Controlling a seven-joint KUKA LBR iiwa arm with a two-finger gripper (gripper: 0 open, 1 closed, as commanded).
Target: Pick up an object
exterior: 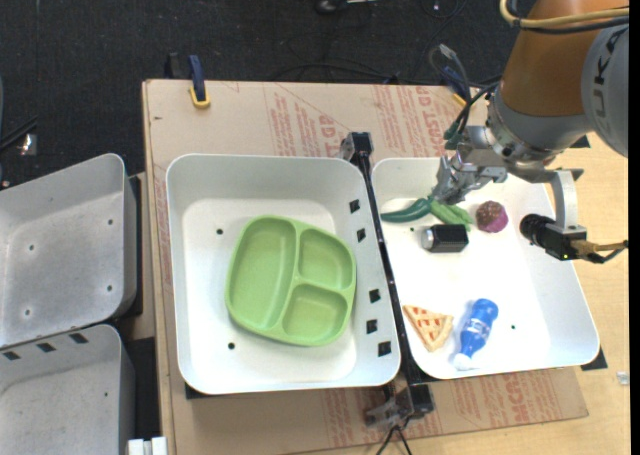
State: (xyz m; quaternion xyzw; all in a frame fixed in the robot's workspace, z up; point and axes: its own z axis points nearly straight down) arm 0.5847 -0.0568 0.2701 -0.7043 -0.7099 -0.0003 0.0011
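While nothing looks lifted yet, the step in hand seems to be the descent onto a target in the right bin. Nearest the camera, at that bin's 6 o'clock, lie a pizza slice and, just beside it, a blue bottle, both with bare floor around them. Toward the middle sits a black block, and at about 1 o'clock a purple ball. At 11 o'clock a green pod lies under the gripper, which hangs over its far end, close to or touching it; whether the claw is open or closed I cannot tell. The pod looks like the object meant. Next would come a firm close and a straight lift. Room is tight: the block lies just beside the pod and the bin's far-left wall is near. The left bin holds a green tray.
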